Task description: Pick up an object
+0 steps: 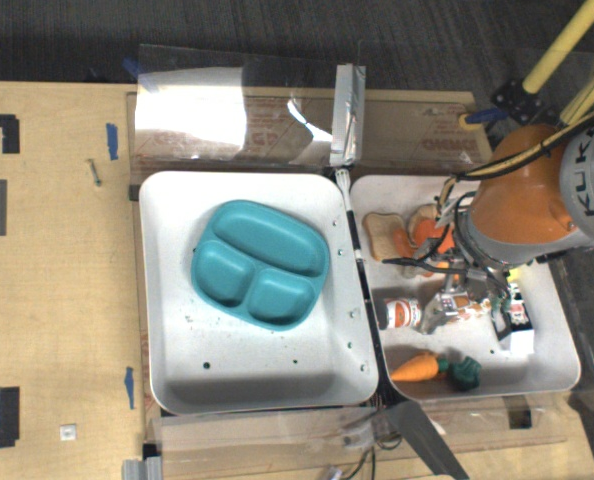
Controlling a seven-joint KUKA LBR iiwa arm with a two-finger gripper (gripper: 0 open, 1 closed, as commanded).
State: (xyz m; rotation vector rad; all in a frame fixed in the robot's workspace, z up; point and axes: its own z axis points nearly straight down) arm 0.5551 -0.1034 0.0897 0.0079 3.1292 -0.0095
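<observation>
Right now my arm [522,193] reaches in over the right bin [562,363], orange band uppermost, and my gripper [455,293] hangs low near that bin's middle; whether it is open or closed I cannot tell. Just beside it, toward the left wall, lies a small can [401,315]. A toy carrot [417,369] lies at the near edge. The left bin [167,358] holds a teal divided plate [261,262].
</observation>
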